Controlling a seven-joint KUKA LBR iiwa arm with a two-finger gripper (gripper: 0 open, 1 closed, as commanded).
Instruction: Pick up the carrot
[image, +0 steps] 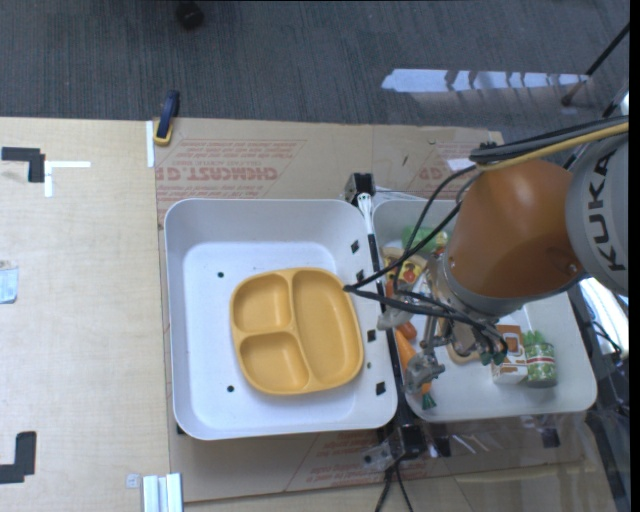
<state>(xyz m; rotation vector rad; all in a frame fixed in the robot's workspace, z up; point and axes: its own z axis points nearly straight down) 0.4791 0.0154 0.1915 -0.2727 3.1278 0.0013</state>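
The carrot (404, 345) is lying in the right bin (570, 395), near its left wall. The gripper (432, 352) is hanging just beside it, so the picking up is not yet done. I cannot tell if the claw is holding anything.

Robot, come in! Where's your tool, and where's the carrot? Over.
Tool low in right bin, near its left wall. Carrot beside it, grip unclear. Cables and other items crowd it. Yellow plate sits in left bin.

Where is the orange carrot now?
The orange carrot lies in the right white bin, along its left wall, near the yellow divided plate next door.
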